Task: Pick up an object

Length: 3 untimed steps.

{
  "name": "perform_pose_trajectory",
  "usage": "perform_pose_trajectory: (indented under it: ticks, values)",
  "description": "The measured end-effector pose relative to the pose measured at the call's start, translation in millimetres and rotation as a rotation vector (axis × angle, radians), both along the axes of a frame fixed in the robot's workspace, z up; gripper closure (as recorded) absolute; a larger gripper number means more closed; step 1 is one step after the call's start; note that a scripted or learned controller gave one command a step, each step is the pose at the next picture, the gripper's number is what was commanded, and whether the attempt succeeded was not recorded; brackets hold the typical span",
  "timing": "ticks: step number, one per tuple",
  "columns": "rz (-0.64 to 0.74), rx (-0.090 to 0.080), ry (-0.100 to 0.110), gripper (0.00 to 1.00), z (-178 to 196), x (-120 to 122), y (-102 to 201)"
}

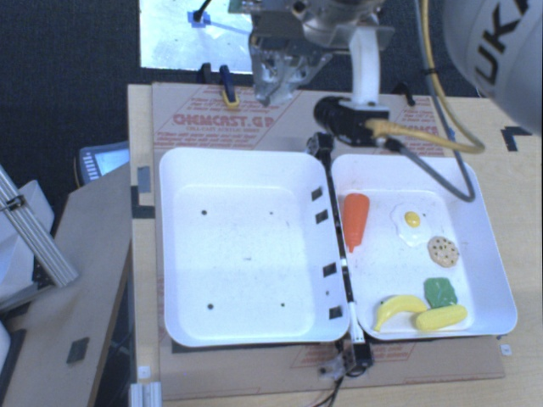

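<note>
The gripper (273, 79) hangs at upper centre of the frame, above the bench's far edge, metallic and blurred; whether it is open cannot be told, and nothing is seen in its grasp. The right bin (488, 227), smooth white plastic with rounded corners, holds a tapered orange carrot (355, 220), a flat fried egg (411, 222), a round speckled cookie (442, 250), a green piece (440, 291), a curved banana (398, 309) and a yellow oblong piece (440, 317). The left bin (174, 227) sits beside it on a printed cardboard sheet (212, 119).
</note>
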<state>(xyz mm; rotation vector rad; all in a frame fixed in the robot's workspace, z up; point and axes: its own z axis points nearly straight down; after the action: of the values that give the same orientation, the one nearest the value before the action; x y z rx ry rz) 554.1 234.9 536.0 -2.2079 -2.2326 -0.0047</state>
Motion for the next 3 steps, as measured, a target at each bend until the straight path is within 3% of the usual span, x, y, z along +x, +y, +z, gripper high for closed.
perform_pose_trajectory:
  ticks: [2, 3]
  values:
    - [-0.014, -0.004, -0.002, 1.00, -1.2, 71.3, -52.4]
    - [-0.002, 0.000, -0.001, 1.00, 0.3, 1.5, -14.8]
